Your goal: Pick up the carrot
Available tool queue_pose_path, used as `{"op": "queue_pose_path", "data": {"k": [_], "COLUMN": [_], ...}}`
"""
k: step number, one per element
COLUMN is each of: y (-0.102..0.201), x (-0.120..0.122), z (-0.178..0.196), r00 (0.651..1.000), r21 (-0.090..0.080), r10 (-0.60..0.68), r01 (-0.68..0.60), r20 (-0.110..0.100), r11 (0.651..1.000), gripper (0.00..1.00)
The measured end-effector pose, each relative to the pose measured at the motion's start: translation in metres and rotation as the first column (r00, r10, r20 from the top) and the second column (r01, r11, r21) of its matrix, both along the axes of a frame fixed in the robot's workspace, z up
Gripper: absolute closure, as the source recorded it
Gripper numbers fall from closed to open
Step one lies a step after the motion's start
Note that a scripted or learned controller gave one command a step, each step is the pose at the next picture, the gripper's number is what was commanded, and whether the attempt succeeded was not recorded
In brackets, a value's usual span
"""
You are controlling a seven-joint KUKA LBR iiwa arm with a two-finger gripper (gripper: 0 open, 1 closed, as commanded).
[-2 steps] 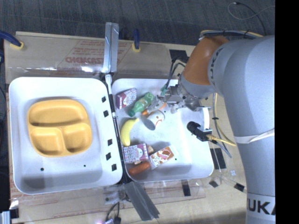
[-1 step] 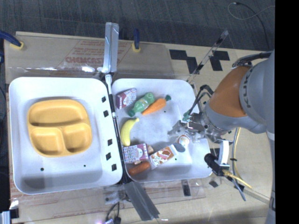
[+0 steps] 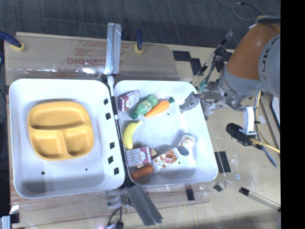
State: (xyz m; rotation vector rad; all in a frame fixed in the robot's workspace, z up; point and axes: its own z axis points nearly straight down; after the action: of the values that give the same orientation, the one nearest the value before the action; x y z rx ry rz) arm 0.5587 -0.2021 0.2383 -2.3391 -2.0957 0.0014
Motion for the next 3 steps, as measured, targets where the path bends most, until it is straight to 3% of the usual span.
{"op": "queue_pose_path", "data": {"k": [1,2,3], "y": [0.048,0.025,0.04], "x": [-0.016,0.04,0.079], "z": [-0.066,-0.059,-0.142], "r00": [0.999,0.981,0.899], "r21": [0.001,0.0,0.001], "r10": [0.034,0.193,0.437], "r01": [-0.034,-0.193,-0.437], "r20": [-0.004,0.0,0.0], "r11": [0.999,0.981,0.899], "gripper": [0.0,0.0,0.0]}}
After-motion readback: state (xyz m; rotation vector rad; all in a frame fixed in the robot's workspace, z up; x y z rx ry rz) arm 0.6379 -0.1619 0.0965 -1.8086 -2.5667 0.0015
